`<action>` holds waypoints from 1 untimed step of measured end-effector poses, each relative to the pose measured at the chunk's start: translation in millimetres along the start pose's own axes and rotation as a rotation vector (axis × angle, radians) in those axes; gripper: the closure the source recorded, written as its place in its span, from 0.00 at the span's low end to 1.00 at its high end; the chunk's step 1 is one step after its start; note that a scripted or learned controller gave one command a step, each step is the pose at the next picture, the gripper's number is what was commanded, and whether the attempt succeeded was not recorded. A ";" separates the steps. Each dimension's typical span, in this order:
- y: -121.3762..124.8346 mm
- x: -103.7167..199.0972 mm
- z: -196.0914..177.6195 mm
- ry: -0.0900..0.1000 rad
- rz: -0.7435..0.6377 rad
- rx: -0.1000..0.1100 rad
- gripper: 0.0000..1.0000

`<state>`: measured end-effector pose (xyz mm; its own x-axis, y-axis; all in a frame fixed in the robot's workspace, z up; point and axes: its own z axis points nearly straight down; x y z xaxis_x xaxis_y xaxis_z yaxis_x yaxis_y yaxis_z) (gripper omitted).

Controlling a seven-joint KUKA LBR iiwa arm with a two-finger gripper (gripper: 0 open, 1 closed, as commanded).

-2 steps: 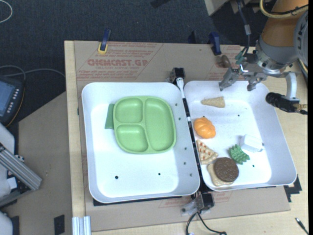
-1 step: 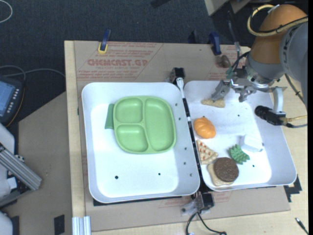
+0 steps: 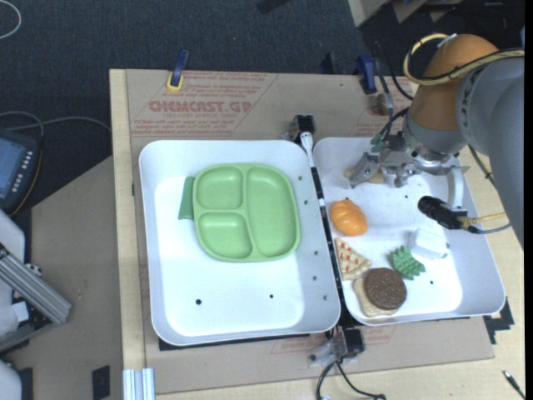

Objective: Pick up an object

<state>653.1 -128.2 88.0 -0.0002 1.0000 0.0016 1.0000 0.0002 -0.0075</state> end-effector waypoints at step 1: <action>1.0 -0.5 -14.1 -0.001 0.000 -0.004 1.00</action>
<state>654.3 -128.7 102.0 -0.0003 1.0000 0.0004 1.0000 0.0003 -0.0039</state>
